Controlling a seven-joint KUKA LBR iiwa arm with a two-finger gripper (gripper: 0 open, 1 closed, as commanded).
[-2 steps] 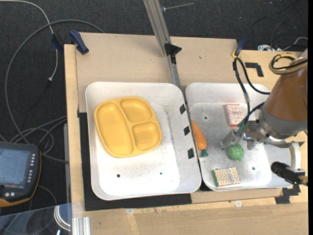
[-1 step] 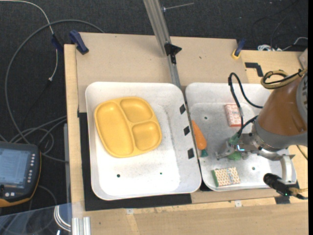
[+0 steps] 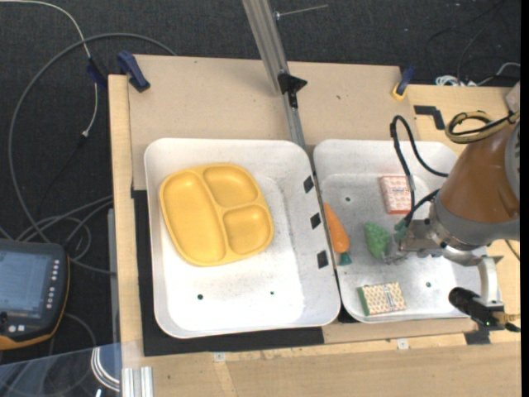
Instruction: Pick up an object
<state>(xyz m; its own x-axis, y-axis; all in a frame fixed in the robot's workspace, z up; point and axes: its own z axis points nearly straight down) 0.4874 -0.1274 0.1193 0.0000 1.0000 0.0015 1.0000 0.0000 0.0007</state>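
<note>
The right bin (image 3: 430, 300) holds an orange carrot (image 3: 335, 231) along its left wall. A small green object (image 3: 378, 239) lies near the middle, a pink packet (image 3: 395, 192) sits toward the back, and a patterned beige packet (image 3: 382, 298) lies at the front. My gripper (image 3: 398, 243) is low in this bin, right beside the green object on its right side and seemingly touching it. The grey and orange arm (image 3: 483, 193) hides the bin's right part.
The left bin (image 3: 248, 300) bears a yellow divided plate (image 3: 216, 213). A metal pole (image 3: 273, 48) slants across the bench at the back between the bins. Black clips (image 3: 315, 220) line the bins' shared edge. Cables (image 3: 409, 151) hang near the arm.
</note>
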